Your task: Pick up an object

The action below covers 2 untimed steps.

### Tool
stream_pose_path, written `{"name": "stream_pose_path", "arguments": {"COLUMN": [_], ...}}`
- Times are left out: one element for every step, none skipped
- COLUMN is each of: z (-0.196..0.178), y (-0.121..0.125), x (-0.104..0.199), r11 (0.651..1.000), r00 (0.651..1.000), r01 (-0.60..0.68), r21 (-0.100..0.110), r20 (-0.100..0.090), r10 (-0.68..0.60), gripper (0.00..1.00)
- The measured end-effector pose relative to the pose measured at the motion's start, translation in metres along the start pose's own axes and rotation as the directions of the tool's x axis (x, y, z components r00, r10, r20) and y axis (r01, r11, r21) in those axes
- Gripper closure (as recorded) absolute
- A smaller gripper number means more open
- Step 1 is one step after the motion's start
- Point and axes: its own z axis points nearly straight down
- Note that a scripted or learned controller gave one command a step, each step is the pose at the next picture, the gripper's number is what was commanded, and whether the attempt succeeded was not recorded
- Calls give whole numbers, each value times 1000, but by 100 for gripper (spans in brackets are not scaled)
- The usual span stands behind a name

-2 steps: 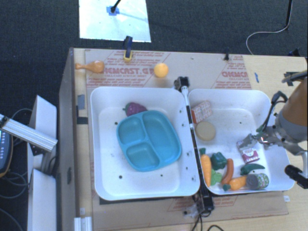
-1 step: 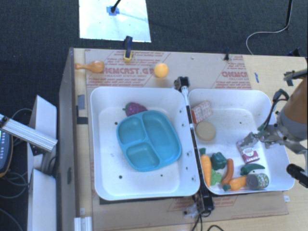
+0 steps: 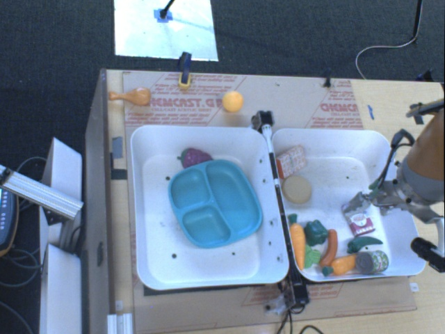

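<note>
The right bin holds several toy foods. A red and white packet lies right of centre, and my gripper hangs just above its far edge, low in the bin. Along the near wall lie a long carrot, a green broccoli piece, a reddish sausage, a small orange piece, a dark green vegetable and a tin can. A beige disc and a pink striped piece sit near the bin's left wall.
The left bin carries a blue divided plate and a purple item at its far side. Behind the bins, on the cardboard, rest an orange ball and a tan wooden piece. The arm's orange band overhangs the right bin's right wall.
</note>
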Motion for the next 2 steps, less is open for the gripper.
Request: {"name": "stream_pose_path", "arguments": {"z": [16, 6], "y": [-22, -21], "x": [-2, -3], "r11": [1000, 1000], "r00": [1000, 1000], "r01": [-3, -2], "r21": [0, -3], "r20": [0, 1], "r10": [3, 2], "gripper": [0, 100]}}
